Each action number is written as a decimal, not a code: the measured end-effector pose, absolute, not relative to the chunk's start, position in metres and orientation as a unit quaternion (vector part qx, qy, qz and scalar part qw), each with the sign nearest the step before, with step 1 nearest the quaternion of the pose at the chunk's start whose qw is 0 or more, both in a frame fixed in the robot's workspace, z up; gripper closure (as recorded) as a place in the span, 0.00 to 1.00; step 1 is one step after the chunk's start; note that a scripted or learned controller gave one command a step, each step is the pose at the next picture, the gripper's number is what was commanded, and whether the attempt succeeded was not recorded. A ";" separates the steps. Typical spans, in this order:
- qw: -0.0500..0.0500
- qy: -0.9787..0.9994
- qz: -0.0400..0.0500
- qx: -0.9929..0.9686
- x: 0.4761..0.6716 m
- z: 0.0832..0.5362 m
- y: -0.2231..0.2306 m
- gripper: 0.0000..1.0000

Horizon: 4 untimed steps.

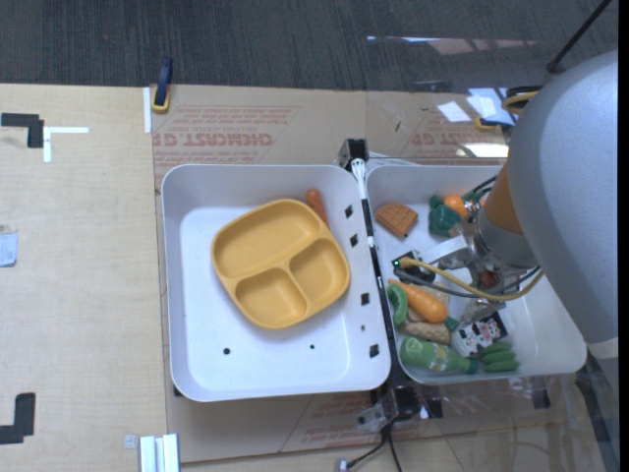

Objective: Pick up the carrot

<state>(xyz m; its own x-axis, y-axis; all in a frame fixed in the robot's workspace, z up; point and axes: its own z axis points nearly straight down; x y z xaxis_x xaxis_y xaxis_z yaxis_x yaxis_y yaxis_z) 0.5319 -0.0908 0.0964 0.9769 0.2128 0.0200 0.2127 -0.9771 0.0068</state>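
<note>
The carrot [426,306] is orange with a green leafy end and lies slanted in the left half of the right bin [550,362], near the wall between the bins. My gripper [480,315] hangs off the grey arm just to the carrot's right, low over the bin, with cables looped around it. Its lower part is a dark and white cluster beside the toys. I see nothing lifted out of the bin.
Around the carrot lie a tan waffle piece [397,219], a green and orange toy [447,210], a beige piece [425,331] and green vegetables [452,359]. The left bin [187,342] holds a yellow divided plate [280,264] and a red sausage [314,202].
</note>
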 end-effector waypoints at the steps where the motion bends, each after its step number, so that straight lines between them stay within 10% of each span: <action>1: 0.000 0.105 -0.001 0.994 0.529 0.191 -0.044 0.00; 2: -0.002 0.141 -0.004 0.990 0.477 0.191 -0.012 0.00; 3: -0.001 0.099 -0.002 0.995 0.478 0.190 -0.071 0.00; 4: -0.001 0.102 -0.002 0.995 0.538 0.091 -0.102 0.00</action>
<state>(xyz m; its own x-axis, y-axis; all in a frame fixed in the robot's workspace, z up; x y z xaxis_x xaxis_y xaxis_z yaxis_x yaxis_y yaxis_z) 0.5384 -0.1021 0.0907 0.9791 0.2034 -0.0044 0.2034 -0.9791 -0.0017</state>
